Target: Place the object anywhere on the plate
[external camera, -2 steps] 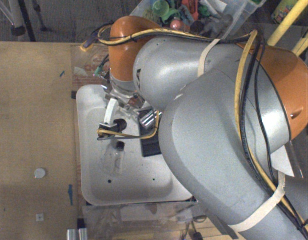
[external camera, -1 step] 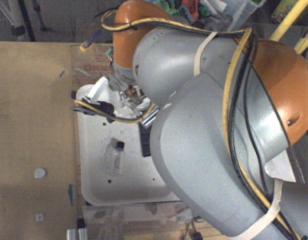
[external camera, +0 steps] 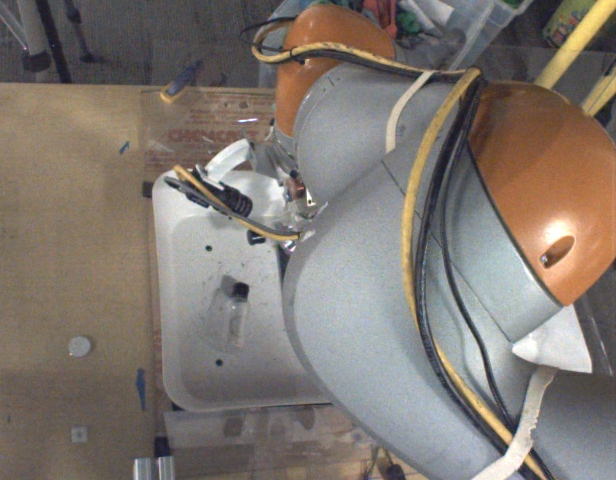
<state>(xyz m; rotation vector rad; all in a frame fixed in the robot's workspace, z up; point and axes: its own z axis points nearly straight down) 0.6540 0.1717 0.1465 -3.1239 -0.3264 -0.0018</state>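
A small clear bottle with a dark cap [external camera: 231,313] lies on its side on the floor of a white bin [external camera: 178,268], apart from the arm [external camera: 408,268]. The arm's bulk covers the tool, so whether it grips anything cannot be told.

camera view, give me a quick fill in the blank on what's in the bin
1. The bin is ____ in colour.
2. The clear bottle lies inside the ____.
3. The arm reaches in from the view's ____ side.
4. The bottle's cap is ____ in colour.

Missing words: white; bin; right; black
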